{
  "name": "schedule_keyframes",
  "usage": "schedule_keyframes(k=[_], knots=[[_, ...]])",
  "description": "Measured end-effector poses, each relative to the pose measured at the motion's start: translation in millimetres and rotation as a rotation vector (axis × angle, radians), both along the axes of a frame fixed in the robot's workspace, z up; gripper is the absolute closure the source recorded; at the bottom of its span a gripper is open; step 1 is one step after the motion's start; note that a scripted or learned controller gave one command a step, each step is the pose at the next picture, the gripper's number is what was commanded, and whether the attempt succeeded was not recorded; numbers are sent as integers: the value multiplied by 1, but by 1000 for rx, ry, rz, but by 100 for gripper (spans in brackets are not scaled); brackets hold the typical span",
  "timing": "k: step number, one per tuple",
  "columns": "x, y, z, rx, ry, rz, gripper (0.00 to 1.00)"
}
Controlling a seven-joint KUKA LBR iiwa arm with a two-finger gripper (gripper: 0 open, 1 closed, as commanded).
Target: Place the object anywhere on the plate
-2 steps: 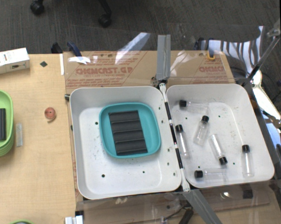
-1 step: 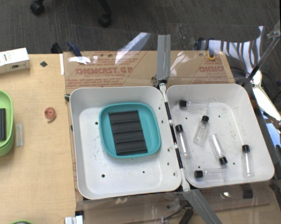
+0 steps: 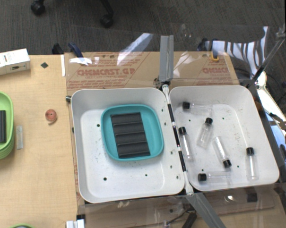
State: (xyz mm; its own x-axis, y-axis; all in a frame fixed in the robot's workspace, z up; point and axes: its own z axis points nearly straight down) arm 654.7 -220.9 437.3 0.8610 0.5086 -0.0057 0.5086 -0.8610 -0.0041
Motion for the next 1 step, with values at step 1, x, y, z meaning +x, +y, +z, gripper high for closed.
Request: schedule_keyframes(k=[1], knots=[[-4,-1,-1,1,3,-72,0]])
